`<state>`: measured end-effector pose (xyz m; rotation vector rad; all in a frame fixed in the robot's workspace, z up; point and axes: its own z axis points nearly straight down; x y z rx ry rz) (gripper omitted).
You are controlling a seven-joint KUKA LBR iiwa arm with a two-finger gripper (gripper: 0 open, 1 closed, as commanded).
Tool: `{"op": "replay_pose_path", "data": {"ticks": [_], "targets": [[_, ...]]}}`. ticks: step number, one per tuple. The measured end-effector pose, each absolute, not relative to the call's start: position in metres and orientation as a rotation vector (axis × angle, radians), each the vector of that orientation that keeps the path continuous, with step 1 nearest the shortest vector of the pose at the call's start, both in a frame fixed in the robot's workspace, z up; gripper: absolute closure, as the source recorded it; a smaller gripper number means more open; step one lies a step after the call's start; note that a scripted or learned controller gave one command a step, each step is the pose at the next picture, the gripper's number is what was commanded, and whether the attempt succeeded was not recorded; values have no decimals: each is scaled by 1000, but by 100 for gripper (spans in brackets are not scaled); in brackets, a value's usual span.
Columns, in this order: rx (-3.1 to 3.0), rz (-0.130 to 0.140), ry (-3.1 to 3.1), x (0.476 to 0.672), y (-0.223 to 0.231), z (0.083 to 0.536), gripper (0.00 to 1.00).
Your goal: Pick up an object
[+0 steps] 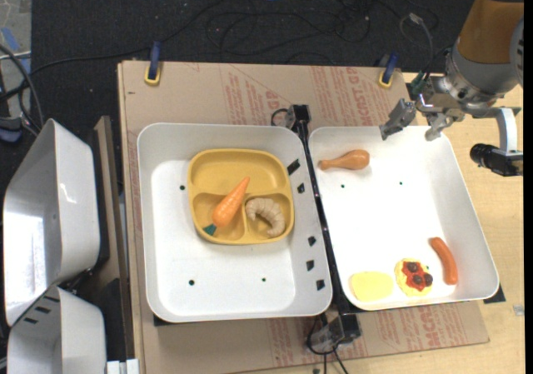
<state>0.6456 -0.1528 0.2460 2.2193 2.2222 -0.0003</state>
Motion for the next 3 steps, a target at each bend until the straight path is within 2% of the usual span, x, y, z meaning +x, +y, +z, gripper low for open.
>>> {"op": "replay_pose_path", "data": {"ticks": [2,3], "targets": [[2223,-5,2225,649,-142,132,0],[2221,-2,2223,649,-141,90,0]]}}
